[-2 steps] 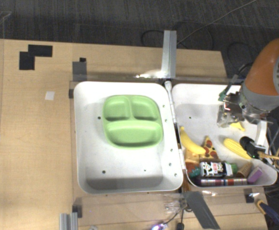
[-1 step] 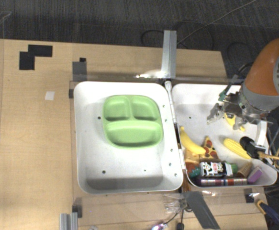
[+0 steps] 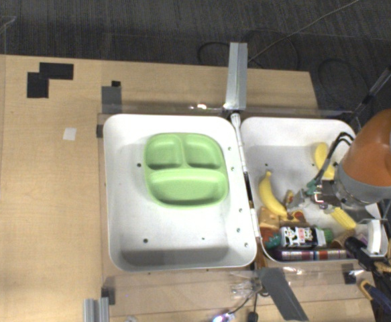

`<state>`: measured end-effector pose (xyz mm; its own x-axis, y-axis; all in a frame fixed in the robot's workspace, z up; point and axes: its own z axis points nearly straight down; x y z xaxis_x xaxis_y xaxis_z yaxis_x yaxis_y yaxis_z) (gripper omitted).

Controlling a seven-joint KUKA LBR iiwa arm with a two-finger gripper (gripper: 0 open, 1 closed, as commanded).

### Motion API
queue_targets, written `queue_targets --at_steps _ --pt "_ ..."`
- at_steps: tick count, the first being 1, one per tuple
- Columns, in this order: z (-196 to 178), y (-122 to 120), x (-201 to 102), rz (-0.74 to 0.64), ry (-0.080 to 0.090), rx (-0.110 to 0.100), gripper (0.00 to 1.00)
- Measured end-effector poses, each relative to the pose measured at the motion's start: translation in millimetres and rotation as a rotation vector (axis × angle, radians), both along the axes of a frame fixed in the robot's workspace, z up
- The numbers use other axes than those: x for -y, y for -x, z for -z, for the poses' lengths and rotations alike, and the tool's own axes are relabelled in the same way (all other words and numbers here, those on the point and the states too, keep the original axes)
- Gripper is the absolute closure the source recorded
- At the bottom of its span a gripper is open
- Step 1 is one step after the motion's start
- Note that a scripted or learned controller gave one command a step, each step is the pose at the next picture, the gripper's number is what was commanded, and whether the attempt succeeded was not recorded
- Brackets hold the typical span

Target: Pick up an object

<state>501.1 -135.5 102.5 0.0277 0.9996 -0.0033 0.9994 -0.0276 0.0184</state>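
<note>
Tool (image 3: 318,194) low in right bin (image 3: 282,136), grip state unclear; banana (image 3: 270,194) at its nine o'clock; bottle (image 3: 305,236) crowding at six; second banana (image 3: 323,158) at twelve; green tray (image 3: 184,168) in left bin (image 3: 125,180)

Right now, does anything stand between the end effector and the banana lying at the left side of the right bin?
Nothing visible does. The end effector hangs right of the banana, with bare bin floor between them.
</note>
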Motion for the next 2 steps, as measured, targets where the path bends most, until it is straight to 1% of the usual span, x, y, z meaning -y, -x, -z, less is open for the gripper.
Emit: queue_targets --at_steps 1,2 --pt "-25 13 -36 -0.019 -0.004 -0.014 0.00" --pt "9 8 -48 -0.039 0.001 0.004 0.00"
